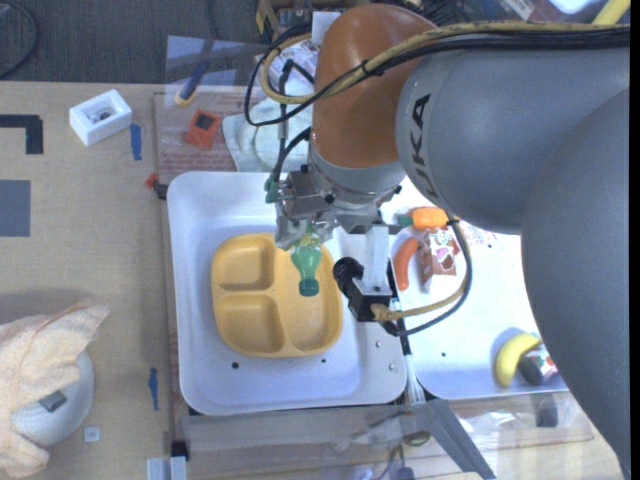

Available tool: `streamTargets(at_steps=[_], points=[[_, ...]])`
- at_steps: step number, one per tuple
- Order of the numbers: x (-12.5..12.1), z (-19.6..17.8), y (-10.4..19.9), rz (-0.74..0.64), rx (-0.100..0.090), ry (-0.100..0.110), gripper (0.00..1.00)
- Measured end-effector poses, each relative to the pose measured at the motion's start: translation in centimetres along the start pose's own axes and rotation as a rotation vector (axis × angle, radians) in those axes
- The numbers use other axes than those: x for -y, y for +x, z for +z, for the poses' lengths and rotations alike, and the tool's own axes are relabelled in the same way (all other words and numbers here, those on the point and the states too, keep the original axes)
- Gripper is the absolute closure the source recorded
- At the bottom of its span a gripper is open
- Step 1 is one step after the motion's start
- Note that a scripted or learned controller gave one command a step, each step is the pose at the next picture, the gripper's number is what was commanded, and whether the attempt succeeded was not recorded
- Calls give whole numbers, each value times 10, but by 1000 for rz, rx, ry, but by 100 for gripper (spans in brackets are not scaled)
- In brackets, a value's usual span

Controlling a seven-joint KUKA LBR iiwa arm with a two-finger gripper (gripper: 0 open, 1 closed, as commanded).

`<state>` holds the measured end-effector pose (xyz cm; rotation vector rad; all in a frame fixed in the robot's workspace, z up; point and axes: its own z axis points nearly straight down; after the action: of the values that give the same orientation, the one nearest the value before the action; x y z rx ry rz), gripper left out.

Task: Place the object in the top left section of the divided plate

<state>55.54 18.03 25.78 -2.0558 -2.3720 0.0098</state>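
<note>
A yellow divided plate [250, 318] lies in the left white bin [200, 368]. My gripper [306, 236] hangs over the plate's upper right edge, below the orange band of the wrist. It is shut on a green toy object [308, 266] with a darker teal tip. The object points down from the fingers over the plate's right-hand section, just right of the top left section [245, 261]. I cannot tell whether its tip touches the plate.
The right bin [450, 353] holds a carrot [403, 258], a brown packet [440, 255], an orange piece [430, 217] and a yellow banana [513, 357]. A black cable fitting [350, 276] hangs beside the plate. A white box [100, 116] and a cloth [40, 353] lie on the bench at left.
</note>
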Motion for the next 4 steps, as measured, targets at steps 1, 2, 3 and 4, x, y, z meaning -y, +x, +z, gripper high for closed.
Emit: streamTargets(at_steps=[1, 2, 3, 4], points=[[51, 10, -78, -28, -1, -1, 100], [43, 104, -20, 53, -1, -1, 100], [-1, 54, -8, 123, 0, -3, 100], [22, 24, -13, -71, 0, -1, 100]])
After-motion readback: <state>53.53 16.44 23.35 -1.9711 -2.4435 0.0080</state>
